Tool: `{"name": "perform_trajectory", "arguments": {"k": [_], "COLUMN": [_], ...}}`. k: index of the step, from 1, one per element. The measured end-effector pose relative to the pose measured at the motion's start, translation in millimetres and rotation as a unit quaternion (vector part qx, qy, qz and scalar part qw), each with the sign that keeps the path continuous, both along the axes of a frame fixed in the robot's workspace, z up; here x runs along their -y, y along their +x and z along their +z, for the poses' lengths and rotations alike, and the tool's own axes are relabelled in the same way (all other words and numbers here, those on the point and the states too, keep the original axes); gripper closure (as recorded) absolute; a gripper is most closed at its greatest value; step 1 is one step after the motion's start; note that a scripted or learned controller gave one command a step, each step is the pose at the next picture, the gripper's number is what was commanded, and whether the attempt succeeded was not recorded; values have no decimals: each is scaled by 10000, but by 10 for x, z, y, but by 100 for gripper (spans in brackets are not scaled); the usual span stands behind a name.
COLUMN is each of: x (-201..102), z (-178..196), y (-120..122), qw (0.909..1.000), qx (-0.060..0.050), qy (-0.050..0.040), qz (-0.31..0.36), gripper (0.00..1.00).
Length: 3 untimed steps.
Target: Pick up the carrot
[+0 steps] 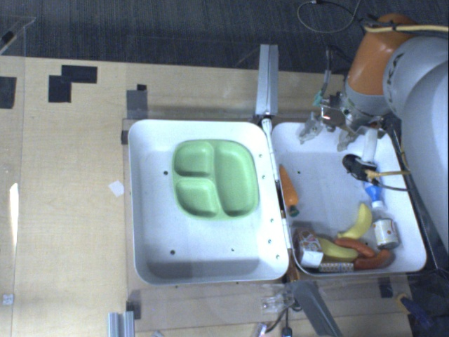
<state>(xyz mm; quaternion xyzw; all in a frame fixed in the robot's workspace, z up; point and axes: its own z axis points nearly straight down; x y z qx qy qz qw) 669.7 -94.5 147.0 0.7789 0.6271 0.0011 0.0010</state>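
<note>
The slim orange carrot lies along the left wall of the right white bin. The two-finger gripper hangs spread and unloaded near the far edge; it should align its fingers across the carrot.

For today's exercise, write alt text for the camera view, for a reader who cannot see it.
An orange carrot lies along the left wall of the right white bin, while the robot's gripper hangs over that bin's far edge, apart from it. The left white bin holds a green divided tray; bananas and other items crowd the right bin's near corner.
</note>
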Motion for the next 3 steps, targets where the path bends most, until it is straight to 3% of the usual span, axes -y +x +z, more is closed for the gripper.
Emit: {"name": "perform_trajectory", "arguments": {"k": [1, 2, 3], "x": [2, -16, 299], "z": [-549, -439, 466], "y": [2, 35, 6], "qw": [9931, 9934, 9996], "qx": [-35, 43, 21], "qy": [20, 9, -6], "qz": [-1176, -1146, -274], "gripper": [0, 100, 100]}}
